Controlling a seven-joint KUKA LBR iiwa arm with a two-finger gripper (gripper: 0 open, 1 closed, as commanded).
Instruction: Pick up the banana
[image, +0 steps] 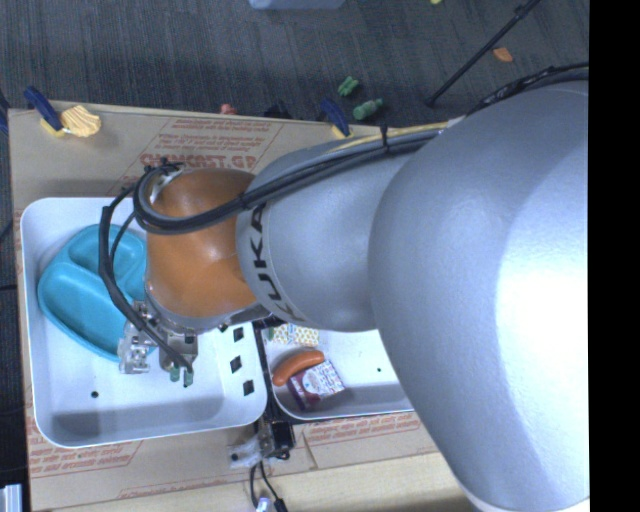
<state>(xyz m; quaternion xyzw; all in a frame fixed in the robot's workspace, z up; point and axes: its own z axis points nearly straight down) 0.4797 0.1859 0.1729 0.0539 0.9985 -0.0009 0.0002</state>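
Observation:
My gripper (160, 360) hangs low over the left white bin (60, 420), near its middle, just right of a large teal bowl-shaped object (85, 290). Nothing shows in the gripper's grasp. The orange band of the wrist (195, 240) sits directly above the gripper. The big grey arm (450, 280) covers the back of the left bin and most of the right bin.
The right bin (350, 405) holds an orange-red sausage (298, 365) and a dark red packet (318, 385) at its front left. The bins rest on cardboard (200, 135). A yellow item (80, 122) lies at its far left corner. Cables loop around the wrist.

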